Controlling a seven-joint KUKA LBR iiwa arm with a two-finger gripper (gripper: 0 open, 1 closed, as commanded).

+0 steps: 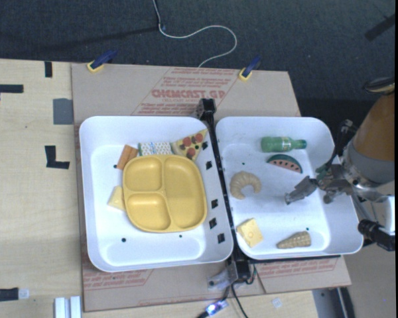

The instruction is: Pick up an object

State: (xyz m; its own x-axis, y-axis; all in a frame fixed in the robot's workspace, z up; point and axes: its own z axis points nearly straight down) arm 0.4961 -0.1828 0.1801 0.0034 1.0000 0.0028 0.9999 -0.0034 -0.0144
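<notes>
The right bin (318, 130) holds a green bottle (283, 144) at the back, with a watermelon slice (284, 163) just in front of it. A croissant (245, 184) lies in the middle left, a yellow cheese cube (250, 232) sits at the front left, and a waffle cone (294, 240) lies at the front. My gripper (302, 191) hangs over the right half of this bin, right of the croissant and below the watermelon slice. Nothing shows in its grasp.
The left bin (93, 177) carries a yellow divided plate (164, 192), a pizza slice (191, 143), an orange strip (127, 156) and a pale wedge (115, 197). A black divider rail (215, 177) runs between the bins. The arm's orange band (378, 128) is at the right edge.
</notes>
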